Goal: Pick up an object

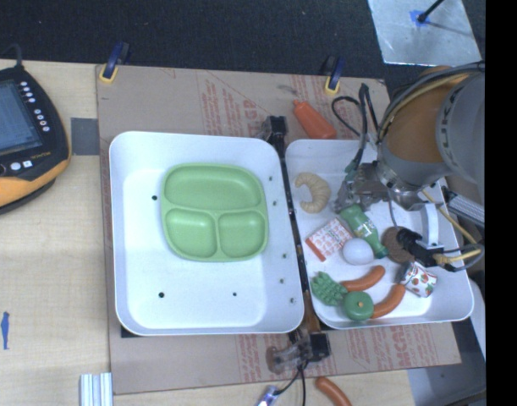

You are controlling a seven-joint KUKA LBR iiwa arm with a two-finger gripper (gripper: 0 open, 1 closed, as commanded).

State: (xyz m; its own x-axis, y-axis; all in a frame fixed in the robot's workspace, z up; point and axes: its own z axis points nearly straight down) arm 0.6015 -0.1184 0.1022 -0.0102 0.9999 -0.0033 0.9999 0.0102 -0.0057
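The right bin [458, 309] holds several small toys: a beige croissant [313, 190], a green bottle [365, 230], a white egg [357, 251], a red-and-white packet [327, 238], two orange sausages [365, 279] [390, 299], a green leafy piece [329, 288], a green round piece [357, 306], a brown item [399, 242] and a strawberry-print item [420, 279]. My gripper [354, 192] hangs low over the bin's upper middle, just right of the croissant and directly above the top end of the green bottle. The arm's body hides the bin's upper right part.
The left bin [135, 303] holds a green divided plate [214, 210]. An orange carrot toy [313, 121] lies on the cardboard behind the right bin. Another sausage [335, 390] lies in front of the bins. A teach pendant [17, 142] sits at far left.
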